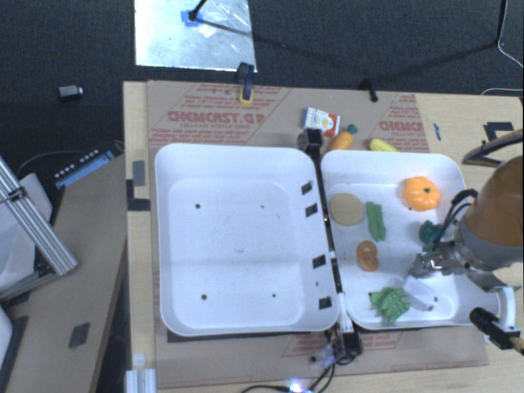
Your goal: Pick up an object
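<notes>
Hovering low in right bin (458, 170); gripper (426, 270) state unreadable. Clear piece (419, 293) just below; descend straight, centre, then close.

Floor: dark carpet (368, 23), crossed by black cables | Sheet: shiny metal plate (195, 21) laid on carpet | Bench: cardboard-covered top (221, 113) printed in red lettering | Left: aluminium framing (33, 228) beside a tan surface (82, 301).
</notes>
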You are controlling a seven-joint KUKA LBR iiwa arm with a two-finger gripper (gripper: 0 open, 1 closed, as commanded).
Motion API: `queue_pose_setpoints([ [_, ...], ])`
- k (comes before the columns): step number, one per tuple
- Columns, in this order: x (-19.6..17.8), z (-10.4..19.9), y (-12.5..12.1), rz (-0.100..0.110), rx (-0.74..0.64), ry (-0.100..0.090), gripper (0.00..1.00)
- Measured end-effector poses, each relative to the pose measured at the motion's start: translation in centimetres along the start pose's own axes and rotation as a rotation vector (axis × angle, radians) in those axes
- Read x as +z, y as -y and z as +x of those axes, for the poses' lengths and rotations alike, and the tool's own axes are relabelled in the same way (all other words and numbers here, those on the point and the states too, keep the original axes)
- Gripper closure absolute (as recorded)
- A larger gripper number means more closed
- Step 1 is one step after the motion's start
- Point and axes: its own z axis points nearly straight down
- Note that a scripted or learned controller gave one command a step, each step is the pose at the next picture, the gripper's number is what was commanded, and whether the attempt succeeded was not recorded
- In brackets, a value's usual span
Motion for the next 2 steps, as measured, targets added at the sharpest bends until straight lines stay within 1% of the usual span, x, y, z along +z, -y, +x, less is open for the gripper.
queue_pose_setpoints([
  [1, -1.2, -2.1, -2.9, -0.008, -0.006, 0.004, 1.0],
  [2, -0.3, 2.7, -0.1, -0.003, -0.008, 0.0, 1.0],
])
